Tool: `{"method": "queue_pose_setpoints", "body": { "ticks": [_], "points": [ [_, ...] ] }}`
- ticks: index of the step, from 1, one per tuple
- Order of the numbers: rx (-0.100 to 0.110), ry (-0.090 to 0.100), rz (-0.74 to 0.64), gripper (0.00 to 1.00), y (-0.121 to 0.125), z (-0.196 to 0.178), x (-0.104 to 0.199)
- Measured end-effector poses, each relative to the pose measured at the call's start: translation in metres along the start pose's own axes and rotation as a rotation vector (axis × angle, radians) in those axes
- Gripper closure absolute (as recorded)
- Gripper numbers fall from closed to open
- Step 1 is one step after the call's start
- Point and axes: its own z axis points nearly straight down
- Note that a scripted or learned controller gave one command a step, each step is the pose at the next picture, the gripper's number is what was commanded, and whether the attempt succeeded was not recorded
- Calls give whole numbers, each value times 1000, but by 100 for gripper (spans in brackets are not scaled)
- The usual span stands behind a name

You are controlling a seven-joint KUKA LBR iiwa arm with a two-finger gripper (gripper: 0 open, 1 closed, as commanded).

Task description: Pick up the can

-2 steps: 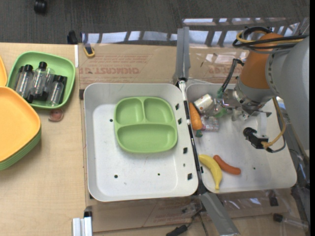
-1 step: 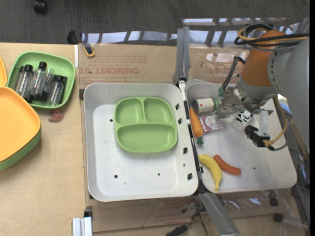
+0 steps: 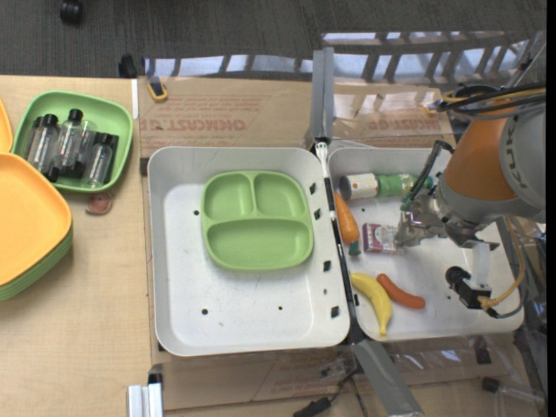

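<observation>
1. Camera view, looking down at a slant: the arm [image 3: 499, 168], grey with its orange band, reaches in from the right and hangs over the right bin [image 3: 499, 320].
2. The gripper [image 3: 407, 229] sits low in that bin, its tip just beside the right end of the can [image 3: 380, 238].
3. How the tool stands, wide, narrow or gripping, I cannot tell; the wrist hides it from this angle.
4. The can, small with a purple-and-white label, lies on its side on the bin floor, near the bin's middle, right of the carrot [image 3: 347, 219].
5. Above it, a bottle [image 3: 375, 185] with a white label and green end lies on its side along the back of the bin.
6. The carrot runs along the bin's left wall, orange, tilted.
7. Toward the front, a banana [image 3: 375, 296] curves along the floor, and a red-orange sausage-shaped piece [image 3: 401, 291] lies just beside it on the right.
8. Over in the left bin [image 3: 174, 320], a green divided plate [image 3: 257, 219] lies flat, three compartments facing up.
9. Off to the far left on the bench, a green tray [image 3: 115, 120] holds several small bottles [image 3: 71, 146], and stacked orange plates [image 3: 30, 224] sit just below it.
</observation>
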Motion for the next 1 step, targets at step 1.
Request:
{"method": "queue_pose_setpoints", "body": {
  "ticks": [1],
  "points": [
    [3,-3,2,0,-1,3,-2]
  ]
}}
